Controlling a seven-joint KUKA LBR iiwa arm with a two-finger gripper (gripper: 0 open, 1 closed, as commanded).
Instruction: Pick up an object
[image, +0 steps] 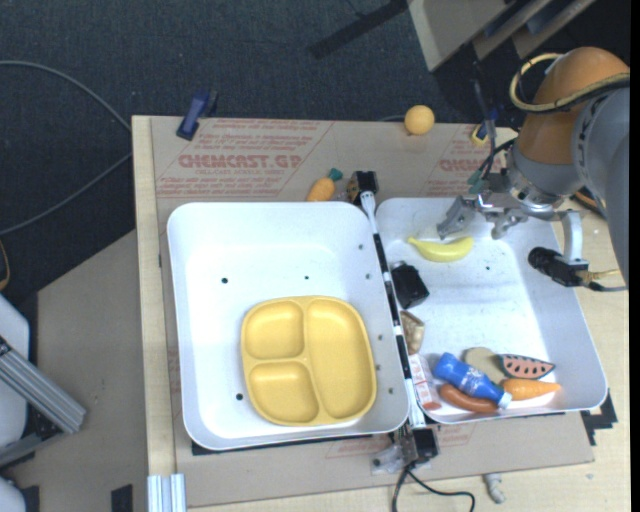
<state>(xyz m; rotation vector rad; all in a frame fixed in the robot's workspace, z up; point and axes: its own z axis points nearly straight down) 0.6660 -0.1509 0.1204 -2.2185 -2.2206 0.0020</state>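
A yellow toy banana (442, 248) lies at the far end of the right bin (560, 310). My gripper (478, 221) hangs just above and behind it, open, one finger (454, 221) near the banana's upper edge and the other further right; nothing sits between them. At the near end of the same bin lie a blue bottle (466, 375), a carrot (530, 390), a red sausage (462, 400) and a watermelon slice (526, 366). A black block (408, 284) rests against the bin's left wall.
The left bin (210, 260) holds a yellow divided plate (308, 358). An orange ball (420, 120), a small orange toy (322, 188) and a blue clip (195, 115) lie on the board behind the bins. A black cable fitting (552, 264) sticks out by the right bin's far right side.
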